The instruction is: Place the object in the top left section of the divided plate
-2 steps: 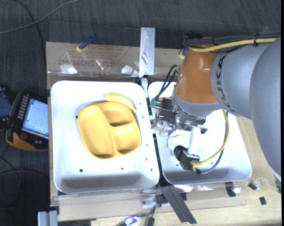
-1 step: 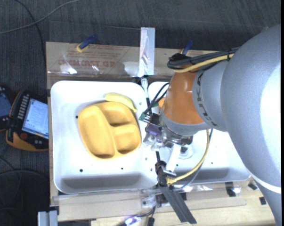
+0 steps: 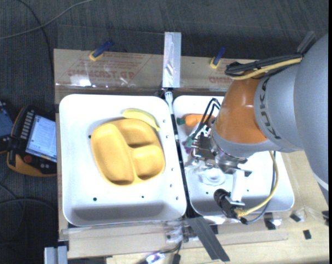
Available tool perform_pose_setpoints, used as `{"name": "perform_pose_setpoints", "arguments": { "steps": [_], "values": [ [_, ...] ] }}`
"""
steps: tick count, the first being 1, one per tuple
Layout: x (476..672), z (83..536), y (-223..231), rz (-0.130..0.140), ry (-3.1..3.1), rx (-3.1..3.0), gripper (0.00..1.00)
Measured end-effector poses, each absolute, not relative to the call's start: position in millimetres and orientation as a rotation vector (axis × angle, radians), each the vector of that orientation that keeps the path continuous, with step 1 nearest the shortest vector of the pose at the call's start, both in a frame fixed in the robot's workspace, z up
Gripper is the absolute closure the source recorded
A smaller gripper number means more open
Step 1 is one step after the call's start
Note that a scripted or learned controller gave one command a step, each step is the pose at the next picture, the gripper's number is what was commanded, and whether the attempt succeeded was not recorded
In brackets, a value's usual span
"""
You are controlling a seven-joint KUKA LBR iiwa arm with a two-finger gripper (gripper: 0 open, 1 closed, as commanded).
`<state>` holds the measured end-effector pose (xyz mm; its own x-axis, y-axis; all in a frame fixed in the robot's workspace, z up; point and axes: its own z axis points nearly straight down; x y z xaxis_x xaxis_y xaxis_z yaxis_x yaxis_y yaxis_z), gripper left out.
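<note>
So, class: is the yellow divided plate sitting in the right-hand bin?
No, the yellow divided plate lies in the left bin, while the arm reaches down over the right bin.

So the divided plate (image 3: pixel 128 150) sits in the left bin (image 3: pixel 77 202), with a banana (image 3: pixel 139 115) touching its edge at 12 o'clock. The arm (image 3: pixel 265 109) hangs over the right bin (image 3: pixel 281 197), at 3 o'clock from the plate.

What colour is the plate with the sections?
The divided plate is yellow. It sits in the left white bin, clearest in the camera view.
</note>
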<state>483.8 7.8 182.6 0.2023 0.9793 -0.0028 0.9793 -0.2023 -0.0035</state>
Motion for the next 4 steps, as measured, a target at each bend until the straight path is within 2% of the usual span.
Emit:
{"name": "perform_pose_setpoints", "arguments": {
  "steps": [1, 2, 3, 4],
  "values": [
    [546.0, 222.6, -13.9, 0.008, -1.777, -2.591, 1.0],
    [539.8, 206.7, 22.3, 0.01, -1.762, -2.603, 1.0],
    [587.7, 181.6, 36.1, 0.01, -1.647, -2.673, 1.0],
    [577.5, 228.2, 92.6, 0.01, -1.628, -2.687, 1.0]
  ]
}}
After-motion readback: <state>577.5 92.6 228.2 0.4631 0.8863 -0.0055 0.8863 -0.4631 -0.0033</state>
